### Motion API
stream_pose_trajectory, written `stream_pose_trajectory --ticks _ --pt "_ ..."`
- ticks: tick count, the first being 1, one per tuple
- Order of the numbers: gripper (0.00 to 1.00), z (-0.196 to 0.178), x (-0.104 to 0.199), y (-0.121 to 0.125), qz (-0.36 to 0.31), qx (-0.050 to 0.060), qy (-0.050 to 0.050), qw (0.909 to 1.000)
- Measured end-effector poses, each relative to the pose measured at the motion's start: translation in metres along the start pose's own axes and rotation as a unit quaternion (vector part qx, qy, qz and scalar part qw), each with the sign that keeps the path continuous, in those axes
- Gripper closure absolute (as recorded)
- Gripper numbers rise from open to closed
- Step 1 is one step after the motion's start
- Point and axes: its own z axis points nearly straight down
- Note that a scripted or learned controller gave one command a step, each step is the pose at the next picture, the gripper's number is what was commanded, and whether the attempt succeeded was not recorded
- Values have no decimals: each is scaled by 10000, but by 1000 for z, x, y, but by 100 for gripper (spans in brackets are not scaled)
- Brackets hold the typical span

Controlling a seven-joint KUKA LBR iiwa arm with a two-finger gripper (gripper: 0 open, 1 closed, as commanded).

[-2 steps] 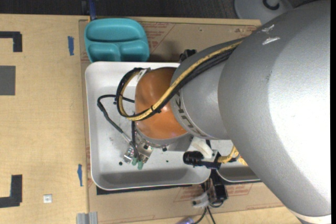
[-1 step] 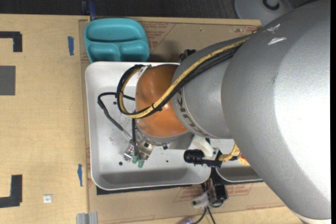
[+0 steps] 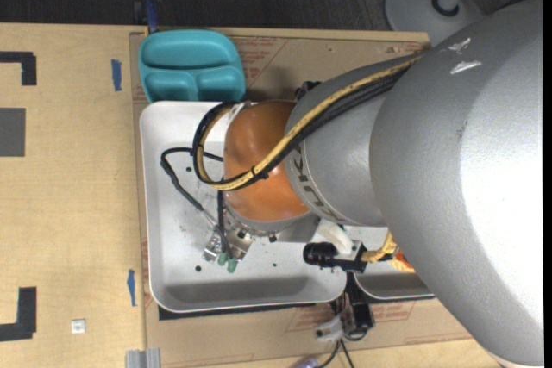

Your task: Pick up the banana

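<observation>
The arm reaches low into the left bin (image 3: 164, 185). The tool (image 3: 226, 258) sits near that bin's front edge; whether it is wide or narrow, one cannot tell. No banana shows. Next, it must find the banana.

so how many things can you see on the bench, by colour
white shallow plastic bins: 2
teal moulded plastic tray: 1
grey arm with orange band: 1
yellow-orange thing at the arm's edge, possibly the banana: 1
total: 5
</observation>
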Motion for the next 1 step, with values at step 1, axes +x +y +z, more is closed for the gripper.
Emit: stream_pose_trajectory --ticks 1 --pt "100 -10 0 1 4 -14 -7 10000"
